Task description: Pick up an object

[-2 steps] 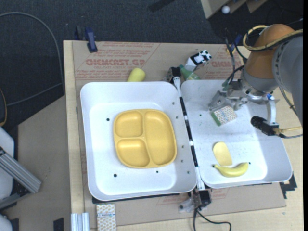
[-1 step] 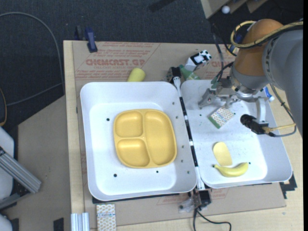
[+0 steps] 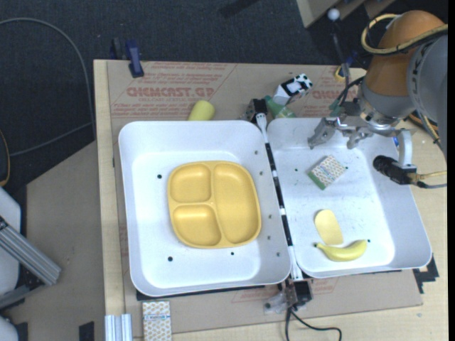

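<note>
Sponge [image 3: 328,171], the small patterned one, sits in the far part of the right bin [image 3: 405,219], just near of the end effector [image 3: 335,135], whose fingers are spread with nothing between them. Looks like the approach step; next it needs to drop down over the sponge and close.

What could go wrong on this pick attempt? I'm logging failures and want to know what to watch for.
The gripper hangs above the right bin's far end, jaws spread, holding nothing. The small patterned packet lies flat just below it, so the jaws may slide over it. The banana touches the pale yellow piece, so a grab there may push both or lift neither. The packet also lies near the wall between the bins, which a jaw might clip.
</note>
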`<state>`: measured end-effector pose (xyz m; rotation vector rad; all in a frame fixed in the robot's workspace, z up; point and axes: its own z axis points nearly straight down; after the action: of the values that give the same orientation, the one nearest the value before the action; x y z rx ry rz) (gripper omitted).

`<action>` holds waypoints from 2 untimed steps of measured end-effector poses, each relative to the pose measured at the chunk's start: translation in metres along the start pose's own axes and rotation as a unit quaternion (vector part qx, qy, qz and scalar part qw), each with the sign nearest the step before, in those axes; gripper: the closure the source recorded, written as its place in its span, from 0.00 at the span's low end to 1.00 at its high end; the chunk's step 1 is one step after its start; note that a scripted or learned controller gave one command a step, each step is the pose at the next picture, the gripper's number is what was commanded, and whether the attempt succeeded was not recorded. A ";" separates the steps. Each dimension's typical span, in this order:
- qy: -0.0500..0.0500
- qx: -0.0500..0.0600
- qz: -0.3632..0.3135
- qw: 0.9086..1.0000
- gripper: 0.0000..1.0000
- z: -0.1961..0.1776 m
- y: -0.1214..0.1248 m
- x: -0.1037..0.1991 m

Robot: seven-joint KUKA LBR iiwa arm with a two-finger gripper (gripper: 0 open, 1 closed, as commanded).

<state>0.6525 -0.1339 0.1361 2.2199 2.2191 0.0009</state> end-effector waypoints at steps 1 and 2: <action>-0.001 -0.004 0.000 1.000 0.00 0.045 -0.031 0.012; -0.004 -0.007 0.001 1.000 1.00 0.034 -0.030 0.011</action>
<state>0.6231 -0.1233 0.1023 2.2107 2.2075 0.0083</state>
